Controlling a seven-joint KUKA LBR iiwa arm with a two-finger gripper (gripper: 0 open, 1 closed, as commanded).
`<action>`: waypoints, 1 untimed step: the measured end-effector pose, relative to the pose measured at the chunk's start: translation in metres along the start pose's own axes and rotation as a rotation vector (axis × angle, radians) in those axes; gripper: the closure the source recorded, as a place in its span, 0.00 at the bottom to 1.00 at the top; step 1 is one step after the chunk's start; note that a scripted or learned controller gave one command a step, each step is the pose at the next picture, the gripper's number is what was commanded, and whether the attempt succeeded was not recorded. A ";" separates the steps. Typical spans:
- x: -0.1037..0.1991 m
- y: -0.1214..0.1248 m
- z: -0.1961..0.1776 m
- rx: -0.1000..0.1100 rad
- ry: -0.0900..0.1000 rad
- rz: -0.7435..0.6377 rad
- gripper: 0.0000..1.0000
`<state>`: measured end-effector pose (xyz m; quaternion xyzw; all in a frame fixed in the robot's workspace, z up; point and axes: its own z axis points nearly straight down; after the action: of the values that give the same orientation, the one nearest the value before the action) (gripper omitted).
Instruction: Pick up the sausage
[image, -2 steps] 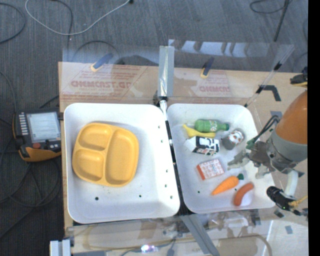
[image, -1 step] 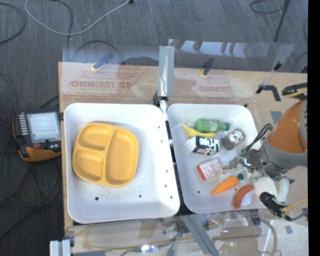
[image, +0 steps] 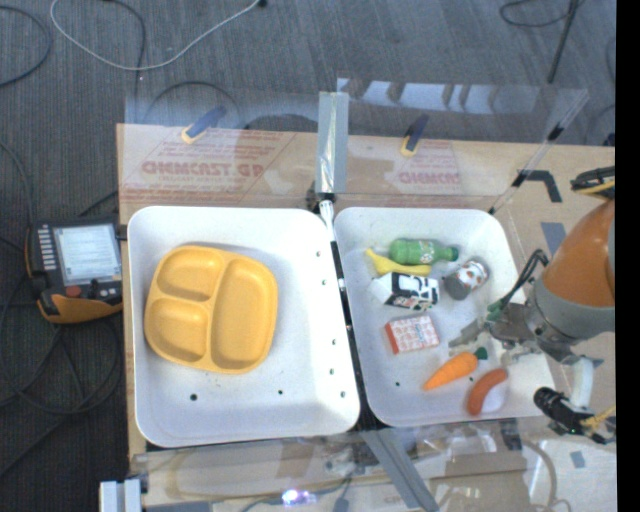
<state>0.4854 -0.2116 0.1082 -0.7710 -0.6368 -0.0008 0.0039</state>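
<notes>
The sausage (image: 486, 390) is a short red-orange piece with a pale lower end. It lies in the near right corner of the right bin (image: 420, 412), just right of an orange carrot (image: 450, 370). My gripper (image: 487, 328) hangs over the bin's right side, a little beyond the sausage and above the carrot's green tip. It holds nothing that I can see. The grey arm with its orange band (image: 585, 262) comes in from the right.
Further back in the right bin are a green bottle (image: 420, 250), a yellow banana (image: 388, 265), a black-and-white carton (image: 412, 290), a small can (image: 464, 278) and a red-and-white box (image: 411, 334). The left bin (image: 160, 420) holds a yellow divided plate (image: 212, 307).
</notes>
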 end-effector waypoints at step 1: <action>0.003 0.003 0.015 -0.007 0.008 -0.071 0.00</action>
<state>0.4892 -0.2091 0.0936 -0.7479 -0.6638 -0.0063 0.0037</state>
